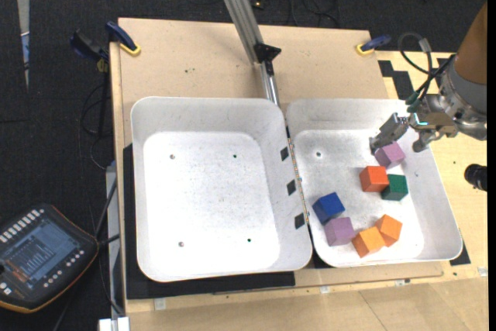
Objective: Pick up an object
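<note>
The pincer (pixel 403 134) is seen at the upper right of the right-hand bin (pixel 353 116), reaching in from the right of the frame, its two fingers spread apart with nothing clamped between them. A light purple block (pixel 390 154) is found just below the left finger, close to it or touching. Lower down, an orange-red block (pixel 373 178) is pressed against a green block (pixel 397 187). Toward the bottom of that bin, a blue block (pixel 328 206), a second purple block (pixel 339 230) and two orange blocks (pixel 378 236) are gathered. The left-hand bin (pixel 147 167) is set beside it on the worktop (pixel 194 58).
</note>
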